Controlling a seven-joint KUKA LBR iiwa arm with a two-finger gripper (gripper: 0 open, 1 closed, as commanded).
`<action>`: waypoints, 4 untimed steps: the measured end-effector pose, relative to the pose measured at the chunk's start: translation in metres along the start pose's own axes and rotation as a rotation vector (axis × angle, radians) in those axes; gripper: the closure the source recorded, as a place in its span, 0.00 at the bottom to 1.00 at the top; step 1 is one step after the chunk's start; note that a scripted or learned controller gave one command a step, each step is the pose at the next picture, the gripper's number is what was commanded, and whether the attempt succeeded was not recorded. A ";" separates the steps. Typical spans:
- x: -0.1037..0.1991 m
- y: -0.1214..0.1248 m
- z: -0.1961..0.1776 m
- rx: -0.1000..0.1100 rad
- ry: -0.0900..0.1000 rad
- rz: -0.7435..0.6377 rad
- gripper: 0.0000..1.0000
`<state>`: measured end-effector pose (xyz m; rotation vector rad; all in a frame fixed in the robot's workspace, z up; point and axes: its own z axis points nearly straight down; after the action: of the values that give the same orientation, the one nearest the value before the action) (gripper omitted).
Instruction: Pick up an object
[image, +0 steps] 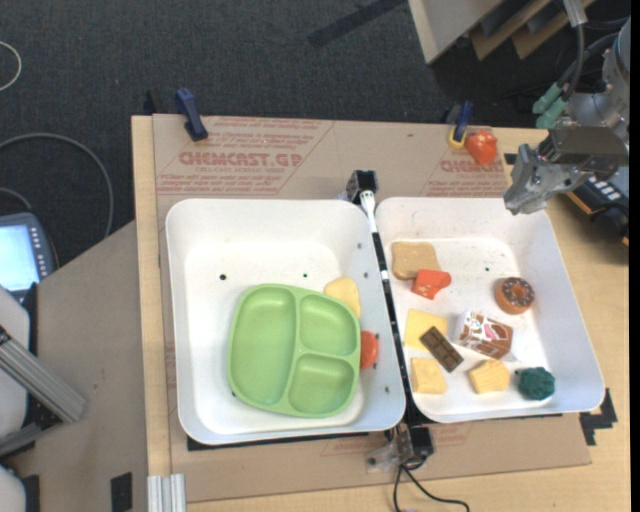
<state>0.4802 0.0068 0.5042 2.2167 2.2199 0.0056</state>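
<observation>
My gripper (524, 196) hangs over the far right corner of the right bin (570, 300), above the bin's rim and apart from every object. The right bin holds several small items: a tan bread slice (413, 258), a red piece (431, 284), a brown donut (513, 294), a yellow wedge (424, 325), a dark chocolate bar (440, 348), a printed snack packet (486, 335), two yellow blocks (429, 376) (489, 377) and a green lump (535, 383). Nothing shows beneath the gripper.
The left bin (200, 260) carries a green divided plate (295, 350), a yellow item (343, 293) and an orange item (369, 348) by its right wall. Blue clamps (190, 113) (460, 122) and an orange object (481, 147) sit at the board's far edge.
</observation>
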 end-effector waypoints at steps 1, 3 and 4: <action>0.013 -0.005 0.258 0.024 0.000 0.002 1.00; 0.097 0.000 -0.038 -0.013 0.006 -0.002 1.00; 0.109 0.017 0.177 0.023 -0.004 0.003 1.00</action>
<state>0.4976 0.1153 0.3268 2.2294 2.2266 -0.0244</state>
